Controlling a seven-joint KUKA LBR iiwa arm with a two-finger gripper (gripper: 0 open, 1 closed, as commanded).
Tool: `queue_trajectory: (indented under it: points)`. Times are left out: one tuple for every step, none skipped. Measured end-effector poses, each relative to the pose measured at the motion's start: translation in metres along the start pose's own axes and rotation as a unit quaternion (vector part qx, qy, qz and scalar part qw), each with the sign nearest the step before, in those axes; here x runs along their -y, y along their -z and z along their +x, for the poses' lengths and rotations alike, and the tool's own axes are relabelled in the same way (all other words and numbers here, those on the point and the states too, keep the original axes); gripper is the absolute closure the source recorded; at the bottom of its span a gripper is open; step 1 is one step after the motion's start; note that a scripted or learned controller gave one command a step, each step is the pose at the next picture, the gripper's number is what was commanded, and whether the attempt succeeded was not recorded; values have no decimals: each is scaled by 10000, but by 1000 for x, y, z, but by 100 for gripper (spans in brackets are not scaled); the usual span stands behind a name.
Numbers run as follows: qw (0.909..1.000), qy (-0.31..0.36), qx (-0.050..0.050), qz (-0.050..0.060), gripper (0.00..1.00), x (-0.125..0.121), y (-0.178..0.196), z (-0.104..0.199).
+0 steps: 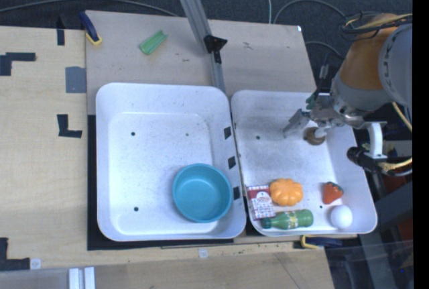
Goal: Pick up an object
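Candidate objects lie clustered along the lower edge of the right bin (268, 113), lower right of the frame: an orange pumpkin-shaped toy (286, 192), a small red-and-white carton (260, 202) just left of it, a green bottle (288, 219) lying on its side below both, a red strawberry-like piece (332, 192) to the right, and a white egg (341, 216) in the bin's lower right corner. All rest on the bin floor.

Gripper (303, 125) sits over the upper right part of the same bin, well apart from the cluster. Cannot tell if its fingers are spread or closed; nothing is visibly between them. A small round brownish item (314, 137) sits just below it.

Left bin (134, 106) holds a blue bowl (202, 192), upright, at its lower right. On the bench (268, 53) above the bins, upper left of the frame: a green block (153, 42).
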State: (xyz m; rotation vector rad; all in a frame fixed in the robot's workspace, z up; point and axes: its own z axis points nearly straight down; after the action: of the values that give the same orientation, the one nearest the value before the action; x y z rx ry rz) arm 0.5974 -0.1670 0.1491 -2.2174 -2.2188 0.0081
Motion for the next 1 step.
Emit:
queue_trajectory:
  points:
    - [10000,8,-4,0,0,-2,-54,10]
